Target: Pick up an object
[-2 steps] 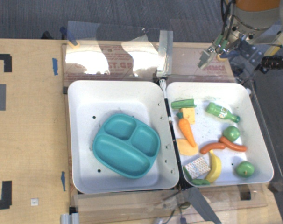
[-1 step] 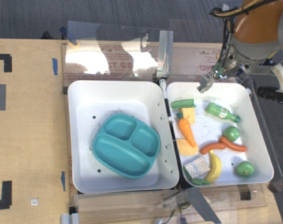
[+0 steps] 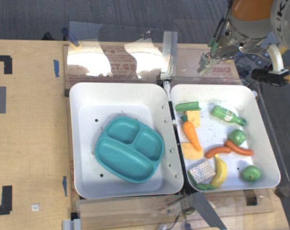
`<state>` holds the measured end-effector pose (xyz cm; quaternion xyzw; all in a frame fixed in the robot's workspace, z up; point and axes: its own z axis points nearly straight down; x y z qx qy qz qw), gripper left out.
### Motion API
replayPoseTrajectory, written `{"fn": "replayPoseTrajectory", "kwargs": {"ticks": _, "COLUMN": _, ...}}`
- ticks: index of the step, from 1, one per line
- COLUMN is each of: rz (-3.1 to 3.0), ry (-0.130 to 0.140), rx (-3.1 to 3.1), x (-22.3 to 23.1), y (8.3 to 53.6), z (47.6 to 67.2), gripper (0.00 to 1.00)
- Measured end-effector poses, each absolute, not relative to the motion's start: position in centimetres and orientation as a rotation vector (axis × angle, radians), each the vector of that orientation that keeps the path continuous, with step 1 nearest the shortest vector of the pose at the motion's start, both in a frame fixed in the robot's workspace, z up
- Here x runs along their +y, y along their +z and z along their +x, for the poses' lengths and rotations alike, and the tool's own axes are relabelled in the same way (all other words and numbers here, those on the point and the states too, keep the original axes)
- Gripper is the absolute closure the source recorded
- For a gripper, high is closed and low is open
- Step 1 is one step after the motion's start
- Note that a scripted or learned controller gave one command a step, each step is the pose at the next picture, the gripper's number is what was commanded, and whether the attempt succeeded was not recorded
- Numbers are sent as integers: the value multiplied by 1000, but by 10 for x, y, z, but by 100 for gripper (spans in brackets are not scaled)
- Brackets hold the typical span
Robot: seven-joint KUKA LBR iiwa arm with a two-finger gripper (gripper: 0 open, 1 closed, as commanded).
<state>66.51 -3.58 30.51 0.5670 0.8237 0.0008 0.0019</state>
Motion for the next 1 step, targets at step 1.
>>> {"fn": "replayPoseTrajectory", "kwargs": {"ticks": 1, "rz": 1771, "ry": 6, "rx": 2580, "x": -35, "y": 318, "z": 666, "gripper": 100}}
